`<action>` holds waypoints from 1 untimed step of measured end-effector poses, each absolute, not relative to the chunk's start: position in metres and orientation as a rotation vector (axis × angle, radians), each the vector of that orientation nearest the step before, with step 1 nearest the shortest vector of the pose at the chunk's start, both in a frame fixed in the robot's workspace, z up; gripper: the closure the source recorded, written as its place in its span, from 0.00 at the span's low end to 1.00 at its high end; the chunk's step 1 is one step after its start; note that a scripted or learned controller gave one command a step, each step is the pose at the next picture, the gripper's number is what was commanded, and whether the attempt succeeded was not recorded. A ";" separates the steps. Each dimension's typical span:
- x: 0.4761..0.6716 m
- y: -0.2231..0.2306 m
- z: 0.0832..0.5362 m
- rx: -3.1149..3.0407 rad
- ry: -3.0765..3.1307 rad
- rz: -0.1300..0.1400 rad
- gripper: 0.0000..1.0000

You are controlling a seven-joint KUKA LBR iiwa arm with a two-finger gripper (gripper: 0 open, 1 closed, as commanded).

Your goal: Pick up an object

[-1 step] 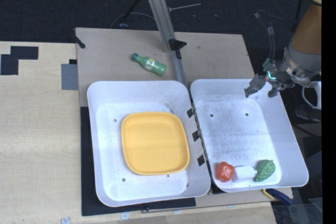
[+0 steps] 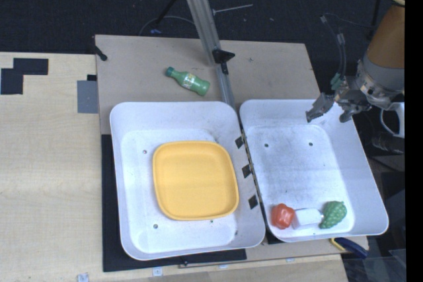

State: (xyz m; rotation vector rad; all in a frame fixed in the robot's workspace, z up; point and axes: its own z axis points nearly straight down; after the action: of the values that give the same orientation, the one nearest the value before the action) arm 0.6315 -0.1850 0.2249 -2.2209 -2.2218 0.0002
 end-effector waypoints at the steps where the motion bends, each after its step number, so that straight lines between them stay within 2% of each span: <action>1: 0.639 -0.186 0.177 -2.217 -2.220 0.004 0.00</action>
State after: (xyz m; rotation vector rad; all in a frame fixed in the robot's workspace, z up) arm 0.6394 -0.1856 0.1769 -2.2170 -2.2202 0.0040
